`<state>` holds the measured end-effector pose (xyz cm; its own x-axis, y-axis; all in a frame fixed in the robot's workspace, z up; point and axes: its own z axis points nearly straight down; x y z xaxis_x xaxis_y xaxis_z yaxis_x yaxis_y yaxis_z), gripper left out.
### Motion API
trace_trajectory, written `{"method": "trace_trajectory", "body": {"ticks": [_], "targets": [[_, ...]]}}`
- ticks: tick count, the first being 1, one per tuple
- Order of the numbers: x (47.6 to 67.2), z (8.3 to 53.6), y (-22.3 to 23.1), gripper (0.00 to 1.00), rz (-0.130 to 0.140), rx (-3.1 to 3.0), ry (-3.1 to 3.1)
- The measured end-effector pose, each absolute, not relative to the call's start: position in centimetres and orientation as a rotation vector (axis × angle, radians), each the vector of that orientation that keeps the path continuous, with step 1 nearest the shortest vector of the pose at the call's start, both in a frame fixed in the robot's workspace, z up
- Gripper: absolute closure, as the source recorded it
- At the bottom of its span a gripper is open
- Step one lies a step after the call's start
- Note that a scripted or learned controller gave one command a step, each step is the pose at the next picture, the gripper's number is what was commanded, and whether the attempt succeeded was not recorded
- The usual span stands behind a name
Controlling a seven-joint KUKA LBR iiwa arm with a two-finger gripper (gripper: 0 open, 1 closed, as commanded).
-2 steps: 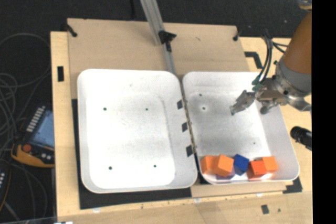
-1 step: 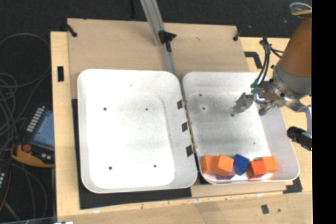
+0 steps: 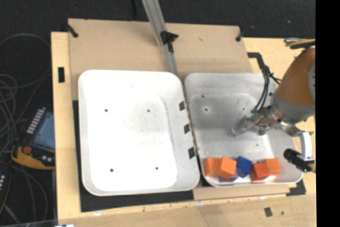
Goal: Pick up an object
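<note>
Currently, camera view: jaws hover low over the bare middle of the right bin, their spread impossible to tell. Blocks line that bin's near wall: orange block, blue block, second orange block. Best approach, judged: descend on the end block, away from neighbours.

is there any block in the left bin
No, the blocks, such as the blue block, all sit along the near edge of the right bin.
</note>
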<state>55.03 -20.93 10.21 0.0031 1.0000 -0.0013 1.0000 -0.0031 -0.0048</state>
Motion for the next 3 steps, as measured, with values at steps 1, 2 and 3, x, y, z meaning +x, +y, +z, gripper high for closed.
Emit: {"method": "trace_trajectory", "body": {"ticks": [1,2,3], "targets": [[53.1,13.4,-20.8,0.0,-0.001,-2.224,-2.222],[51.2,19.4,-17.1,0.0,-0.006,-2.22,-2.231],[48.8,21.9,-9.9,0.0,-0.005,-2.213,-2.232]]}}
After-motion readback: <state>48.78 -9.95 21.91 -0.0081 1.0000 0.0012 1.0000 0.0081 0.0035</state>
